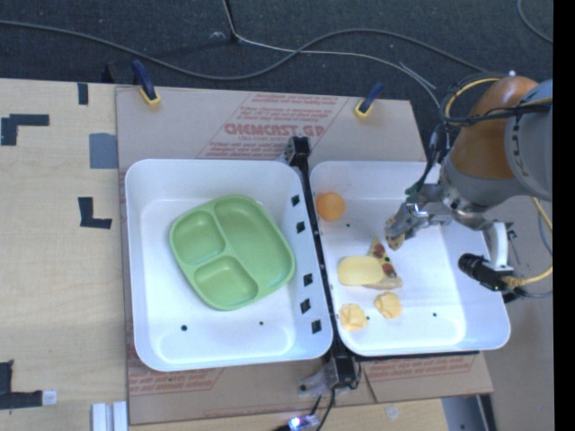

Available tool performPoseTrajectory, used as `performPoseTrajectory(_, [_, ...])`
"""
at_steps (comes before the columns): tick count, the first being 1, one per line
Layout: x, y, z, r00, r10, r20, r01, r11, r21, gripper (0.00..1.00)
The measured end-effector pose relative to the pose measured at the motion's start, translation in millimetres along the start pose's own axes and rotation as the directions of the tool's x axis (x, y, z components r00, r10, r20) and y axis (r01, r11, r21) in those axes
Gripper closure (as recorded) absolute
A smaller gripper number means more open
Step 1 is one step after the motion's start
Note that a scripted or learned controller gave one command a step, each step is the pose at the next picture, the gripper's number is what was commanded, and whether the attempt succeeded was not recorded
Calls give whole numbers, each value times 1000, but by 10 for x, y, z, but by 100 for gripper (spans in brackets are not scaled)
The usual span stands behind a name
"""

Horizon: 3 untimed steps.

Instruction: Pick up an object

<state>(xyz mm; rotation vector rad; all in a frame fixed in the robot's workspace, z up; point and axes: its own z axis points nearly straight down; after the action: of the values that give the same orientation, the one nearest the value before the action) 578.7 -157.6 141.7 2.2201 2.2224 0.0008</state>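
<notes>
The hand (pixel 400 232) is seen low in the right bin (pixel 449 330), just above a small speckled piece (pixel 383 254) (whether it is touched cannot be told). Its opening cannot be told. A pale yellow object (pixel 364 271) lies just beside; an orange ball (pixel 331 206) sits apart.

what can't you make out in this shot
- Gripper in the camera view: too small and blurred to make out its state.
- Small multicoloured item above the pale yellow piece: too small to identify.
- Two small yellow lumps in the right bin: blurred, kind unclear.
- Arm: cut off by the right edge.
</notes>
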Motion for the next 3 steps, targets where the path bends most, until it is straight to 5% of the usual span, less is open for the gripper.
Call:
performPoseTrajectory(2, [-1, 5, -1002, 1000, 0, 1, 0, 1000, -3, 100])
performPoseTrajectory(3, [424, 45, -976, 1000, -3, 0, 3, 1000, 1, 100])
